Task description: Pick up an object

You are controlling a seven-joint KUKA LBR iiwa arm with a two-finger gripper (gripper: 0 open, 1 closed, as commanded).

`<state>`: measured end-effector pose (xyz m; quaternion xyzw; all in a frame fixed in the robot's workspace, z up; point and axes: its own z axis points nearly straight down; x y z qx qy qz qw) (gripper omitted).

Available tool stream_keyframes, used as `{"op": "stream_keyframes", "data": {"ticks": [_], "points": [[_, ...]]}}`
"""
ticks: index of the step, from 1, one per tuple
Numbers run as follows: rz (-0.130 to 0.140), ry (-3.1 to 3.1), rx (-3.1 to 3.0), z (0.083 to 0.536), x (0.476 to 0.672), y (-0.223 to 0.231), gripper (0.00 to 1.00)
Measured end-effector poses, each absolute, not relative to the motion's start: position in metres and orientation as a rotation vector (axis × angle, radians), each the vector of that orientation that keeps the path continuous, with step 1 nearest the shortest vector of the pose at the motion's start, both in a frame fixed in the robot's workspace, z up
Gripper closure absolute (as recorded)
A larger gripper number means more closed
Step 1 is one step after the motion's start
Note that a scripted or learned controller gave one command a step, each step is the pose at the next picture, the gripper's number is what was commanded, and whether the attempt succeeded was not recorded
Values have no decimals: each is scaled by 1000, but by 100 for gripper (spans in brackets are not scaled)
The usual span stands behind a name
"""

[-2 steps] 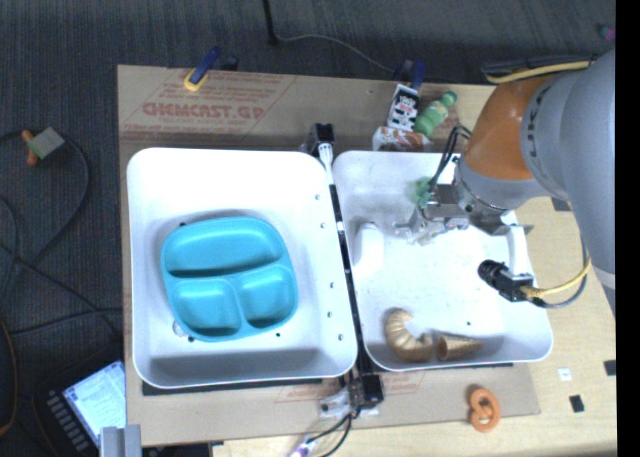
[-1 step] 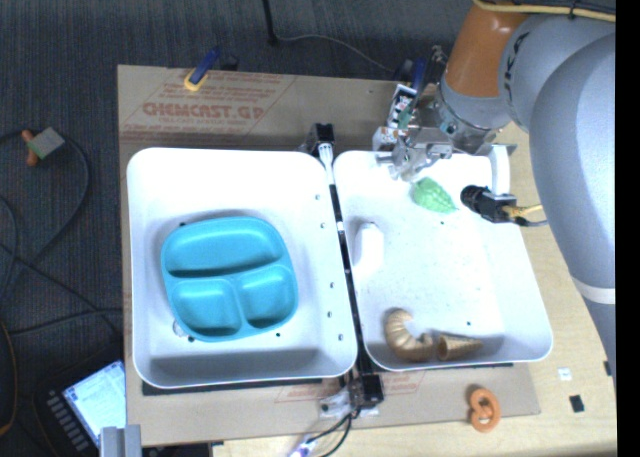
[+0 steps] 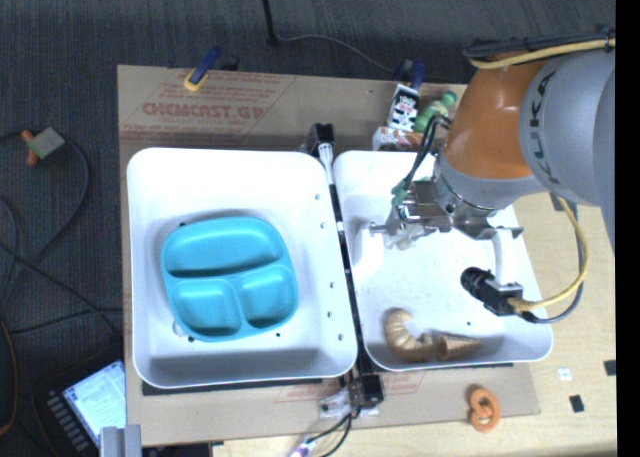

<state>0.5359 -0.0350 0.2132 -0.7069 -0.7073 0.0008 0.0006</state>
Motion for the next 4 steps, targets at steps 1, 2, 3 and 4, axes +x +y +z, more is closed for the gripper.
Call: {"op": "stream_keyframes", "data": {"ticks": [1,2,3,4], "points": [[2,-2222,-2218,224,483,25,100],[3,-2222,-2220,196,525,46,100],[4,-2218,-2224,187,483,-46,100],[2,-2222,-2221,184,539,-49,100]]}}
